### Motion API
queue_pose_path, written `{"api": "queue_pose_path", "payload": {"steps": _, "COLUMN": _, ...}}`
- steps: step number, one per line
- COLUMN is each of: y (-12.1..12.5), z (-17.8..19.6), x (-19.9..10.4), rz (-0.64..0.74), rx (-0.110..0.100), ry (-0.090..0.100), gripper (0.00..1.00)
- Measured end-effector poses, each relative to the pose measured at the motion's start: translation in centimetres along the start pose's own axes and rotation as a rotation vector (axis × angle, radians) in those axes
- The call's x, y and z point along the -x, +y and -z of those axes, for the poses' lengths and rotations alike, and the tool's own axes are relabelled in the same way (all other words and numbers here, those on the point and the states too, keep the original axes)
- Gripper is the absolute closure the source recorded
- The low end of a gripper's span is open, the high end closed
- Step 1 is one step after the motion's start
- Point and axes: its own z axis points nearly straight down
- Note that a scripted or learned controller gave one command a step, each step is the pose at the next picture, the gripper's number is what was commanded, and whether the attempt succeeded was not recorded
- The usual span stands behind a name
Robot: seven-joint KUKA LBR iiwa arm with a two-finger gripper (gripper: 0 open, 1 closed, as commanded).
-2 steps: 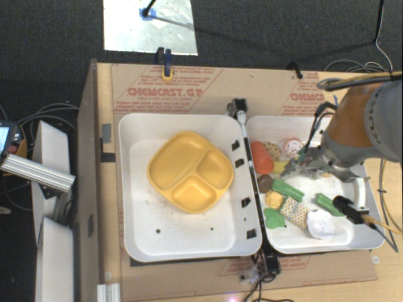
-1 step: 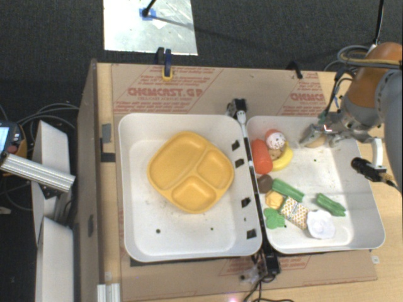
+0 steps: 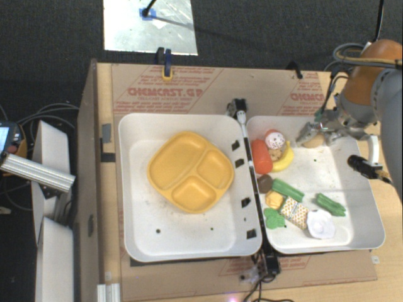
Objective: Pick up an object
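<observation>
pincer hangs over the far right corner of the right bin, and whether it is open or closed i cannot tell; nothing shows gripped in it. nearest lies the yellow banana, just to its left and slightly nearer the camera; its long axis runs diagonally, curving under the white ball, beside the red piece.

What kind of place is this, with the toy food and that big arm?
Most likely a robotics lab test bench rather than a kitchen. The grey and orange arm reaches over two white bins set on taped-down cardboard, the food is plastic toys, and loose cables trail on the dark floor.
</observation>
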Motion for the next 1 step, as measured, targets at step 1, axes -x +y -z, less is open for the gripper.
{"api": "queue_pose_path", "payload": {"steps": 1, "y": -0.22, "z": 0.97, "x": 0.1, "rz": 0.002, "rx": -0.013, "ry": 0.001, "gripper": 1.0}}
